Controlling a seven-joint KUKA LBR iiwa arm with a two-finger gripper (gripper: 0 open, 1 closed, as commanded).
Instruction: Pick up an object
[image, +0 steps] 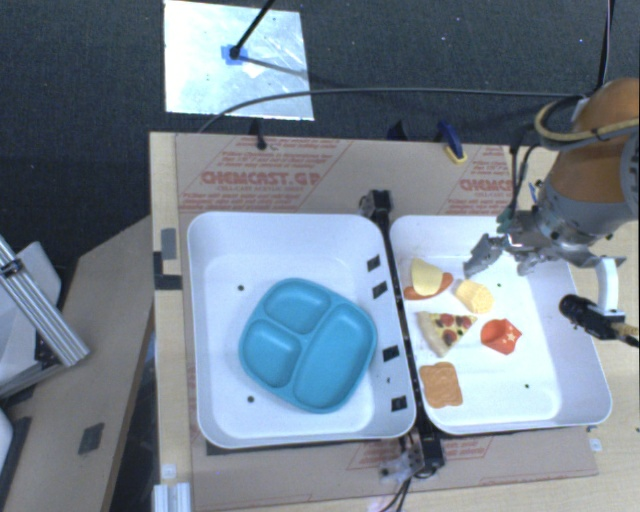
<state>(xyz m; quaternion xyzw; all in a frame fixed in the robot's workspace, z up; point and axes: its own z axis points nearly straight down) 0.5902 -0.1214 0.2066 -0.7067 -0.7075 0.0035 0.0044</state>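
Dark carpet surrounds the bench (170, 290), on which a brown sheet printed with red lettering underlies two shallow white bins set side by side. A silvery sheet (236, 60) lies on the carpet beyond the bench, with a black cable running across it.

Camera view, left bin (215, 240): it holds one blue divided plate (308, 345) with three compartments, lying flat and turned at an angle, near the bin's middle. Nothing lies on the plate.

Camera view, right bin (575, 390): five food pieces lie in its left and middle part. An apple slice (428, 281), yellow with a red edge, is nearest the divider. A yellow cheese chunk (474, 296) lies just beside it to the right. Below these are a pizza slice (445, 330) and, to its right, a red pepper piece (501, 336), close but apart. A brown square cracker (440, 384) lies nearest the front rim.

Arm: it enters from the right, its orange band at the top right. The tool (500, 258) hangs over the right bin's upper middle, above and right of the cheese chunk. Its two grey fingers are spread moderately apart, one slanting toward the cheese chunk, with nothing between them. No food piece is lifted; all rest on the bin floor.
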